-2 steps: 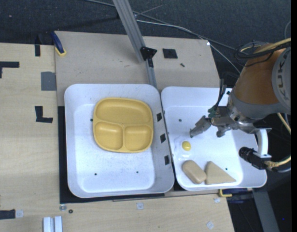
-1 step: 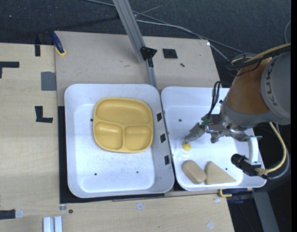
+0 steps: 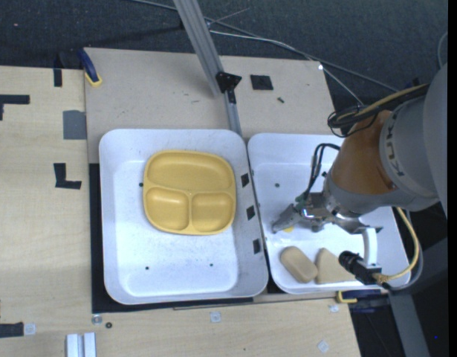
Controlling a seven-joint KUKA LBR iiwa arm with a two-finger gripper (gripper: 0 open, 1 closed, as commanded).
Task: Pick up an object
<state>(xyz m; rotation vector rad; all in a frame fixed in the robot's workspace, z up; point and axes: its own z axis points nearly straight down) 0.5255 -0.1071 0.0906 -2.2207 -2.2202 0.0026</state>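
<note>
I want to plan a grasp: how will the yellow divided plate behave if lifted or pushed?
The yellow plate looks like moulded plastic, so probably stiff and light. It lies flat and wide in the left bin, so it would likely slide, not roll or tip. Its smooth surface may be slippery.

Pincer (image 3: 284,222) hovers above tan blocks (image 3: 298,264) in right bin (image 3: 287,151).

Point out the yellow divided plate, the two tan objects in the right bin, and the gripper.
yellow divided plate (image 3: 189,192): camera view, on its middle ridge.
left tan object (image 3: 298,264): camera view, centre of its top.
right tan object (image 3: 330,268): camera view, on its visible face.
gripper (image 3: 282,225): camera view, by its fingertips.
</note>
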